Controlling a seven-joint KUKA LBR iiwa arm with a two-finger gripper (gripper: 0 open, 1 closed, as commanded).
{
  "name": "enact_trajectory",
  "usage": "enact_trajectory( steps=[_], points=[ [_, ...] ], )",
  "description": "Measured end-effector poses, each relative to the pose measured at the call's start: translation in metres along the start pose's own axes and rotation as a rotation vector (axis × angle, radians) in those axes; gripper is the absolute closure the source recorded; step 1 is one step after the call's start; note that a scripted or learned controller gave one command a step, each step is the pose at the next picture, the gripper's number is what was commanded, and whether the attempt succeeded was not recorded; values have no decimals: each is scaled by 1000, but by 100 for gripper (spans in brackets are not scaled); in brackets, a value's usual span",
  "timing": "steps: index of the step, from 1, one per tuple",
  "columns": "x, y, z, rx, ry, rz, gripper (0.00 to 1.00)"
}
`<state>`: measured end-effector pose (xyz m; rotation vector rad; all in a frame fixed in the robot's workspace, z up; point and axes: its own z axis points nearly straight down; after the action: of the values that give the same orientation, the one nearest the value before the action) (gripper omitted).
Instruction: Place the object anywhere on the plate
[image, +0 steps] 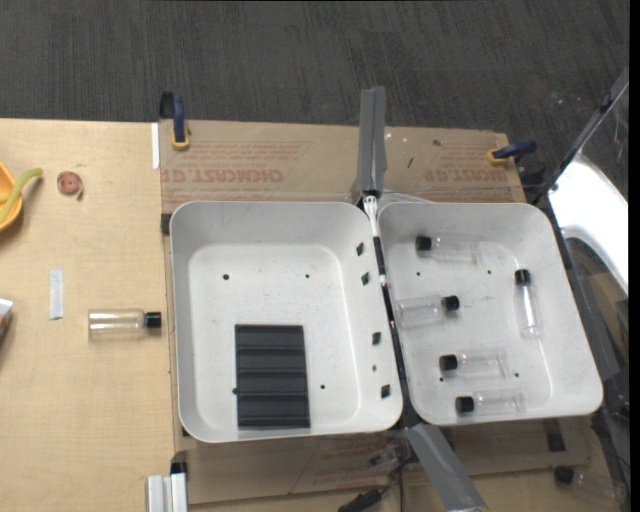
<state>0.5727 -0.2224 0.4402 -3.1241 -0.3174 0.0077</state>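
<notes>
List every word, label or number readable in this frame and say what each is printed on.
"CHEMCAST GP", red, upside down, on the cardboard sheet behind the left bin.
The same red print on the cardboard behind the right bin: too faint to read.
No label can be made out on the vials or the dark ridged plate.

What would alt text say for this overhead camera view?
Two white bins sit side by side: the left bin holds a dark ribbed plate, the right bin five clear black-capped vials. A sixth vial lies on the bench.
</notes>
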Motion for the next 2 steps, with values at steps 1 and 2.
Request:
enact_trajectory(
  steps=[1, 2],
  points=[
    [85, -59, 0, -1, 1, -6, 0],
    [49, 8, 0, -1, 0, -28, 0]
  ],
)
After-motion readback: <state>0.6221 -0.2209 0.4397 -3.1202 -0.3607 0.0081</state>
